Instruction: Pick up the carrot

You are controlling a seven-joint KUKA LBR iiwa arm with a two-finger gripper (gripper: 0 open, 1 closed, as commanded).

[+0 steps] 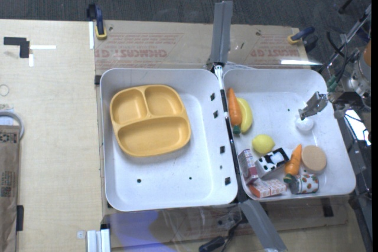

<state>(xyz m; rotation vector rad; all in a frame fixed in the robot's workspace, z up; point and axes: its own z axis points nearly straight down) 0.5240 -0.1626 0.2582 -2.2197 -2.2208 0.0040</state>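
Nearest us, along the front wall of the right-hand shallow white bin point(331, 189), we count one red-and-white carton point(266, 187) lying flat, one printed can point(306, 183) on its side, and one black-and-white cow-patterned block point(273, 160). Just behind the can we see a small orange cone-shaped piece point(294, 160) leaning against a tan round disc point(313, 158); we cannot tell what that orange piece is. One yellow lemon point(263, 143) sits a little farther back, apart from the rest.

Farther still, against the left wall of the same bin, lies the task's thing: one long orange carrot with a green top point(234, 108). It tapers to a point at the far end, its green leafy end faces us, and it runs along the divider between the two bins. One yellow banana-like fruit point(245, 115) touches its right side.

Across in the left-hand white bin point(118, 186) we count one yellow plastic plate with three compartments point(150, 120).

At the right bin's far right side, the grey two-finger gripper point(309, 109) hangs well apart from the carrot, above a small white object point(305, 124). We cannot tell whether its fingers are spread or pressed together.
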